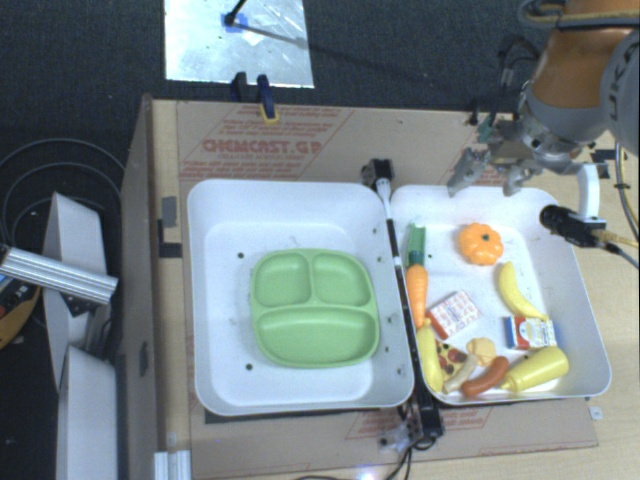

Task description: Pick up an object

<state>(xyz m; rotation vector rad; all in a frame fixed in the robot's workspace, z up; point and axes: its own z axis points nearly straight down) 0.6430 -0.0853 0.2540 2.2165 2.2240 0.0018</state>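
The right bin (590, 318) has bare floor along its far edge and far-right part. Pumpkin (480, 243), banana (518, 292), carrot (416, 290) and box (455, 313) crowd the middle; the near edge is packed. A tray (314, 306) covers the left bin's (215, 268) middle, with a bare margin around it.

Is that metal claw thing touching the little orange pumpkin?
Apart. The camera view shows the end effector up at the right bin's far rim, with bare white floor between it and the pumpkin.
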